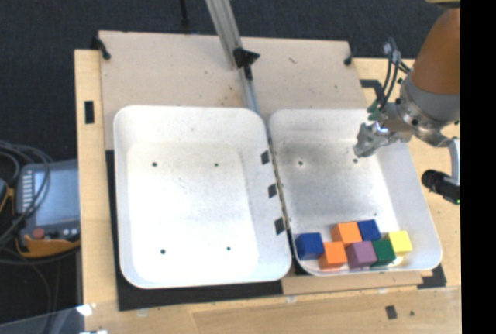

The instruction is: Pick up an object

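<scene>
Dark carpet around pale wooden table bearing two shallow white plastic bins. Grey metal pincer hovers over right bin, far side; finger state unclear. Small coloured cubes crowd near edge, touching. Risk: tight packing blocks fingers, grasp slips.

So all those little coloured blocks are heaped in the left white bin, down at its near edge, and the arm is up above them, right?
Not quite: the coloured blocks lie in the right white bin, not the left one. The rest holds: the camera view shows them clustered along that bin's near edge, with the gripper up over the bin's far part, apart from them.
</scene>
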